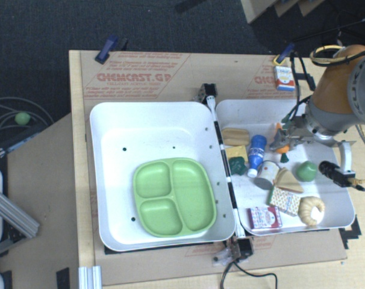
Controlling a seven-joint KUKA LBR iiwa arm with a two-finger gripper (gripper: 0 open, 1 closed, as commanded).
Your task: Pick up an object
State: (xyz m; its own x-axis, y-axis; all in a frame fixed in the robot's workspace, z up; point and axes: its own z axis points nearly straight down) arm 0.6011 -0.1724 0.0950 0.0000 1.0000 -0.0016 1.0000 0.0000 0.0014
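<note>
Fig.: arm low over the right bin (345, 217). Gripper (283, 142) sits near the bin's far wall; whether it's apart or together can't be told from this angle. Blue bottle (255, 155) lies just to its left, green ball (306, 171) near it twd the front, w/ a small orange bit, probably a toy, right below. Advice: drop straight, centre on one item, avoid neighbours.
</note>
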